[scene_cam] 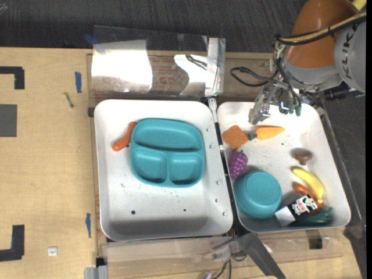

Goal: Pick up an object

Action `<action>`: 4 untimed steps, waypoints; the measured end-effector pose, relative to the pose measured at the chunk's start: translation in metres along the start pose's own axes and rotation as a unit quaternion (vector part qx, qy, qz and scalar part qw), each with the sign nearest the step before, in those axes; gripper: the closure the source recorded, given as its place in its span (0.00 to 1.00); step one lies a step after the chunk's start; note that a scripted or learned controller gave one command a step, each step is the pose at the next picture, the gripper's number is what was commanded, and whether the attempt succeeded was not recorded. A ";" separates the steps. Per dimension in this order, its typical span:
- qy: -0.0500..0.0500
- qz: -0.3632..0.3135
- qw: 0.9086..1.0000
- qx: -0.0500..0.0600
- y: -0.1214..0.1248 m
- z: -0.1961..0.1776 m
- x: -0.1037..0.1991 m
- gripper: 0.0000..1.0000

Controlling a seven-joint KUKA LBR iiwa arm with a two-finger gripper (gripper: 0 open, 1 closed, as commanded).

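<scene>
Nothing is lifted yet, as far as the view shows: every item lies on a bin floor, so the pick is still to be made. The hand (pixel 260 110) hangs over the right bin (pixel 331 150) at about eleven o'clock of that bin, its fingers pointing down and slightly left. I cannot tell how far they are parted; nothing shows between them.

The nearest candidate is the toy carrot (pixel 268 133), lying flat just below the hand, with its green stalk end toward the orange wedge-shaped piece (pixel 235 137) at its nine o'clock. Purple grapes (pixel 237 164) sit at six o'clock of that piece, touching the teal bowl (pixel 258 194) below them. A small brown item (pixel 301 154) lies at three o'clock in the bin, a banana (pixel 310 182) at four, and a black-and-white carton (pixel 299 207) at five.

The left bin (pixel 110 202) holds a teal divided plate (pixel 167 151) with an orange sausage-like toy (pixel 123 138) at its ten o'clock.

The arm enters from two o'clock of the view, its orange band (pixel 317 31) above the wrist, which tilts down toward the carrot. Descent, closing and lifting all appear to remain.
</scene>
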State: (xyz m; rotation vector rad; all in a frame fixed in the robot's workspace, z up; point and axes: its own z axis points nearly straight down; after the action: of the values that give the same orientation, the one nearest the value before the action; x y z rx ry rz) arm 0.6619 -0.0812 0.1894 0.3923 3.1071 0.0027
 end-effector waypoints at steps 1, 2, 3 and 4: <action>0.003 0.035 0.999 -0.001 0.076 0.002 0.036 1.00; -0.003 0.046 0.999 -0.001 0.061 -0.087 0.025 1.00; 0.005 0.000 1.000 0.001 0.106 -0.009 0.041 1.00; 0.000 0.015 1.000 -0.001 0.169 -0.031 0.047 1.00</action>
State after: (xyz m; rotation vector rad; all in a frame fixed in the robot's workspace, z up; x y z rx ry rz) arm 0.6585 0.0945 0.2201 0.4374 3.1014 0.0075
